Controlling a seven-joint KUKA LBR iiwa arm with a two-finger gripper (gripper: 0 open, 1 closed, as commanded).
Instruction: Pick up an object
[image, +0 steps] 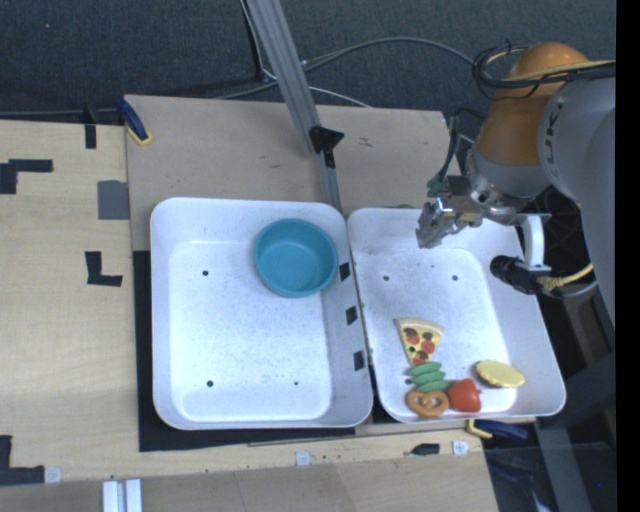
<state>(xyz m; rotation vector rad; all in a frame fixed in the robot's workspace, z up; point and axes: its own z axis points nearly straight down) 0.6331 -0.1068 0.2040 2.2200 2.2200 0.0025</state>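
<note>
left bin (190, 330): holds one blue bowl (295, 257), upright, at its far right corner, near the divider
right bin (400, 290): toy food bunched at its near edge
pizza slice (419, 341): flat, farthest from the near rim
green veg (428, 377): just below the pizza slice, touching pretzel
pretzel (428, 402): brown, beside red tomato (464, 396)
yellow piece (499, 375): right of tomato, near the bin wall
gripper (432, 233): over right bin's far edge, well apart from the food, nothing between fingers; open or closed, cannot tell
arm (525, 120): grey with orange band, enters from right
</note>
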